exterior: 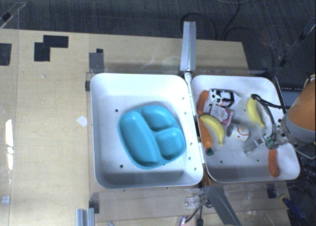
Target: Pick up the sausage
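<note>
Sausage (202, 101) lies against the right bin's (291, 170) left wall, reddish-brown, just above a banana (214, 127) and beside a printed packet (220, 106) whose writing is too small to read. Well right of the sausage hangs the gripper (257, 144); whether its fingers are parted cannot be told, and nothing shows between them.

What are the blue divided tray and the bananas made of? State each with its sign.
Blue three-compartment tray: looks like moulded plastic, smooth with a soft sheen and rounded edges. Two yellow bananas: probably plastic toys, given their uniform colour and slight gloss, though real fruit can't be ruled out.
</note>
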Motion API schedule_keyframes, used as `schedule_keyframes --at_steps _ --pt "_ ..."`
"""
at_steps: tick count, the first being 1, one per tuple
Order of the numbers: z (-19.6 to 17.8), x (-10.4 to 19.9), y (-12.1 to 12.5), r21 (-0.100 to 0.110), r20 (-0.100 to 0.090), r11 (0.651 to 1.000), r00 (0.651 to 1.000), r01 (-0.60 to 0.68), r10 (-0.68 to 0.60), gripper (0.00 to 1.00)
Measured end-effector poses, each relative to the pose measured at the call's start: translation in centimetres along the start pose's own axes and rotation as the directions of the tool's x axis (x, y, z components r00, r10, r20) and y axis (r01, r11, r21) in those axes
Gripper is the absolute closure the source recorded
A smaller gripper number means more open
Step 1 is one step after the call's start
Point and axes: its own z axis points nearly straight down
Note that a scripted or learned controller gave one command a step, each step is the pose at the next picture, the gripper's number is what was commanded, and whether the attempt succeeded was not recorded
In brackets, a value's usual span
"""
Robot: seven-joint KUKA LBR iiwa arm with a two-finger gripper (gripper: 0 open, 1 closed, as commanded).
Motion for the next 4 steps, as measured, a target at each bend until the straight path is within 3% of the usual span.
schedule_keyframes --at_steps 1,2,3,4 --pt "0.0 0.0 0.0 0.000 0.000 1.000 1.000 0.015 -0.015 0.00" --pt "-5.1 0.1 -0.2 0.008 -0.006 1.000 1.000 0.025 -0.025 0.00" --pt "0.1 0.0 -0.1 0.003 -0.004 0.969 0.969 0.248 -0.248 0.00" --pt "-10.2 0.0 -0.1 0.005 -0.006 0.958 0.958 0.285 -0.285 0.00"
